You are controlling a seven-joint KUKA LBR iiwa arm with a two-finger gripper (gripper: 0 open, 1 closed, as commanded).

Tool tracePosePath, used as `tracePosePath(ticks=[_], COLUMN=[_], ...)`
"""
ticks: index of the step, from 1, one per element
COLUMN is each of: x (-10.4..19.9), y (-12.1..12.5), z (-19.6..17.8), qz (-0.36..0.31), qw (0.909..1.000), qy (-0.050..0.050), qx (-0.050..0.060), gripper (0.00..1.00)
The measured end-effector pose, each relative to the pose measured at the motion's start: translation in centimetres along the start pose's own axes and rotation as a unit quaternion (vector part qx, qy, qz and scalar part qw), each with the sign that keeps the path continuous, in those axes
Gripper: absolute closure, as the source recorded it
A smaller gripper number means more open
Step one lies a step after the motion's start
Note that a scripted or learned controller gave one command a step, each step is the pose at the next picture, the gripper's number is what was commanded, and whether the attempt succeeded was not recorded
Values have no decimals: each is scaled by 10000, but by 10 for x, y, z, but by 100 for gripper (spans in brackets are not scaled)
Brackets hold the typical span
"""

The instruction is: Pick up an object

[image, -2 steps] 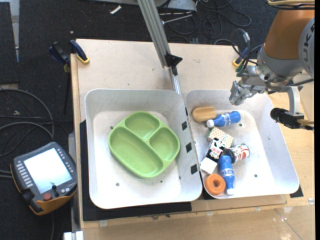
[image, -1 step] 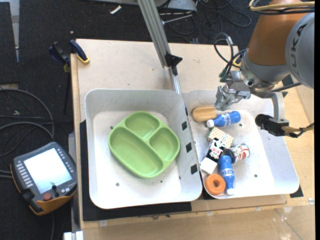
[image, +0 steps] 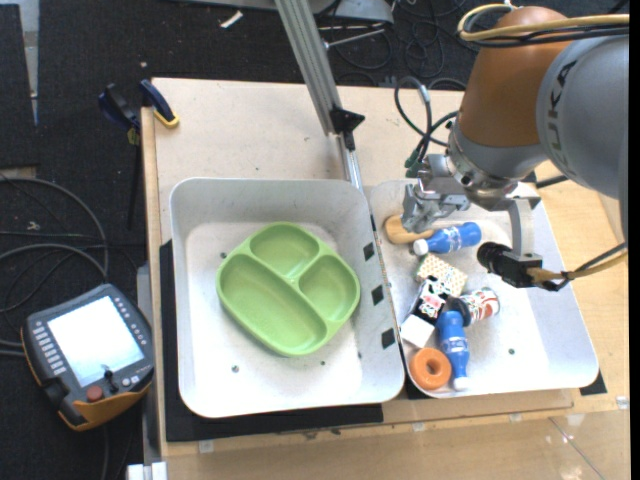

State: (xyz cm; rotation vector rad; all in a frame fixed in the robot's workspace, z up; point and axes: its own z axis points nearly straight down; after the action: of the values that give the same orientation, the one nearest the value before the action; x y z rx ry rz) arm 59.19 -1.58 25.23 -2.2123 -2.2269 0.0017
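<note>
The gripper (image: 428, 208) sits low in the right bin (image: 560, 338), at the tan piece (image: 398, 232) and bottle (image: 450, 238). Nothing looks lifted; its grip is too blurred to judge, so the pick seems undone.

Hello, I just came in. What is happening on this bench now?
A robot arm reaches in from the right, and its gripper is low in the right bin, over a tan object and a blue bottle. More small things lie nearby, such as an orange ring. It seems to be trying a pick. The left bin holds a green tray.
</note>
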Motion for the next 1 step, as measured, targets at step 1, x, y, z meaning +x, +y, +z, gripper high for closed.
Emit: tracePosePath(ticks=[1], x=[42], y=[-13], z=[9], qz=[-2], qw=[10000], qy=[0], qx=[1], gripper=[100])
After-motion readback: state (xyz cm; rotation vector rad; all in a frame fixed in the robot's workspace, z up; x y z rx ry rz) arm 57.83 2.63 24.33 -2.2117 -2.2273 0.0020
